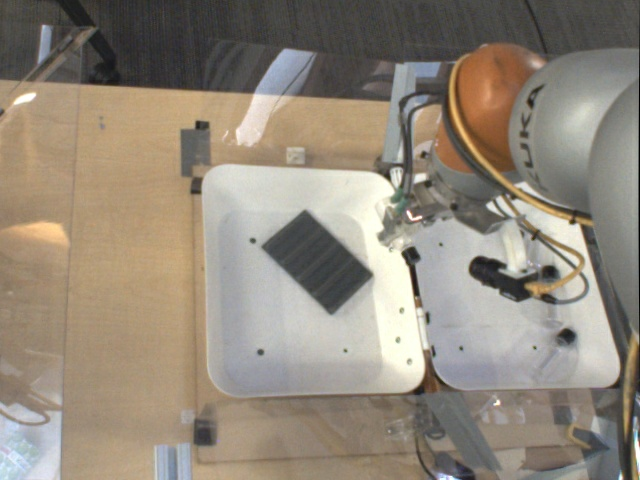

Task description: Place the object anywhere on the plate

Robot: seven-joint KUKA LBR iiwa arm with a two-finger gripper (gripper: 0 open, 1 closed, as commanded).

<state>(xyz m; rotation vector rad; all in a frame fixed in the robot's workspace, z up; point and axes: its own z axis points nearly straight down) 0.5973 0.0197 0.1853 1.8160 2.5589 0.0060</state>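
The tabletop carries two shallow white bins set side by side, their inner walls touching.

**Left bin**: A dark grey, ribbed, rectangular plate lies flat on the bin floor, slightly above and right of centre. It is turned so that its corners point toward the bin walls. Nothing rests on it.

**Right bin**: A small black piece lies on the floor near the lower right corner. Whether this is the object to be placed cannot be told at this resolution. A black cylindrical part joined to a yellow cable hangs over the middle of this bin, below the wrist.

**Arm**: The grey arm enters from the right, its orange band above the upper edge of the right bin. The gripper sits over the dividing wall between the two bins, near their upper ends.

**Gripper state**: Whether the gripper is spread or pressed together cannot be told, and no item is visible inside it.

**Relative position**: The plate lies just to the left of the gripper and slightly lower in the view, apart from it. The small black piece lies well apart from the gripper, toward the lower right.
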